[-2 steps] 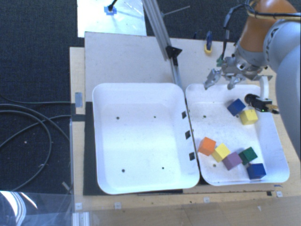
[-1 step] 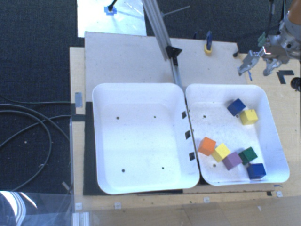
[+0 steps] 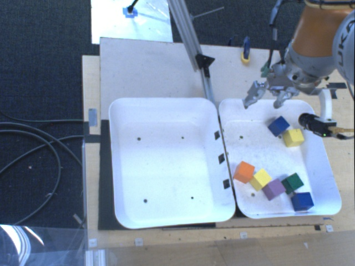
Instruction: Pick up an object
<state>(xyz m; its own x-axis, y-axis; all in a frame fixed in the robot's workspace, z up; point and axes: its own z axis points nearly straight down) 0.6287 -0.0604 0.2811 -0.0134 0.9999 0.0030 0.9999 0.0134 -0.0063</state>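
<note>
Several coloured blocks lie in the right bin. A blue block and a yellow block sit near its far side. Toward the front edge are an orange block, a second yellow block, a purple block, a green block and another blue block. My gripper hangs above the bin's far rim, up and left of the far blue block. Its fingers are spread open and hold nothing.
The left bin sits beside the right one, sharing a middle wall. A slanted metal pole rises behind the bins. A black cylindrical fitting juts in at the right bin's right rim. Cables lie on the dark floor at left.
</note>
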